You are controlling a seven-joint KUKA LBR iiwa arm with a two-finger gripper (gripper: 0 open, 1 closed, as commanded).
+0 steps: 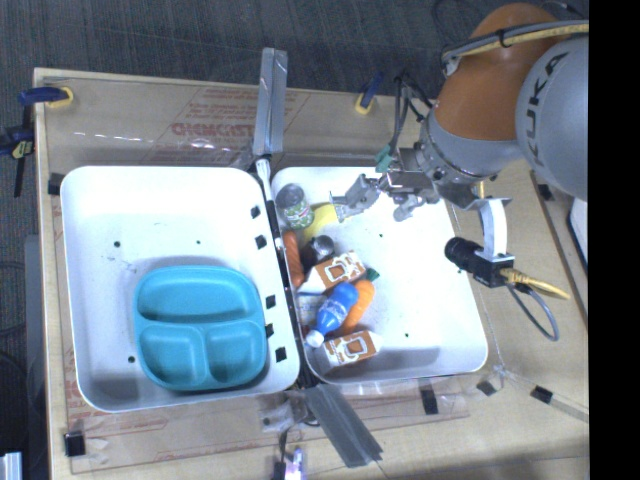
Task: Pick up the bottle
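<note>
Wooden bench (130, 118) with clear sheeting, bearing two shallow white bins side by side. Left white bin (110, 218) containing a turquoise plastic tray with three compartments (200, 326), lying flat in the near half. Right white bin (440, 318) holding a cluster of small items along its left wall. Grey arm with orange band (500, 68) entering from the upper right, wrist angled down and toward the left over the far part of the right bin. Two-finger metal gripper (358, 196) pointing left, jaws parted, nothing between the fingers, poised just beside the far end of the cluster. Black cylindrical fitting with a yellow cable (478, 258) hanging beside the wrist over the bin's right side. Blue plastic bottle with a white cap (330, 313) lying on its side near the middle of the cluster, cap toward the near left, resting against an orange carrot-shaped item (360, 303). Small brown-and-white carton (352, 347) just near of the bottle; a second like carton (338, 268) just beyond it. Grey-green round can (293, 206) at the far left corner, beside a yellow item (322, 214).
</note>
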